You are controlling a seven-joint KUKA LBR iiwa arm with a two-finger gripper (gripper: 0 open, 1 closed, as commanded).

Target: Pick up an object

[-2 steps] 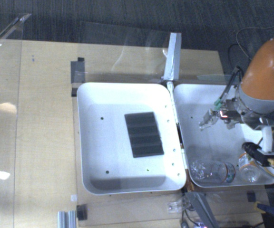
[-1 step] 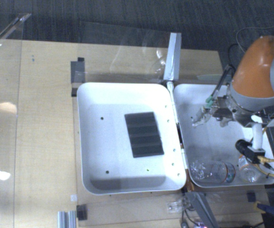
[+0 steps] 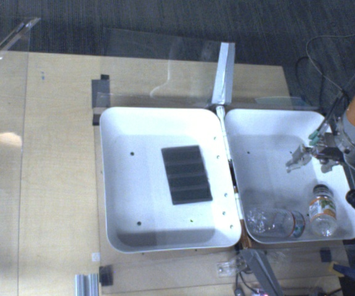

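Jaws slightly spread, nothing seen between them: the gripper (image 3: 299, 158) hangs over the bare floor of the right bin (image 3: 261, 134), at the frame's right. Two objects lie along that bin's lower edge: a clear plastic cup (image 3: 275, 222) on its side, and just right of it a small bottle (image 3: 323, 211), well below the gripper. The left bin (image 3: 122, 165) holds a dark ribbed rectangular pad (image 3: 186, 174) at centre.
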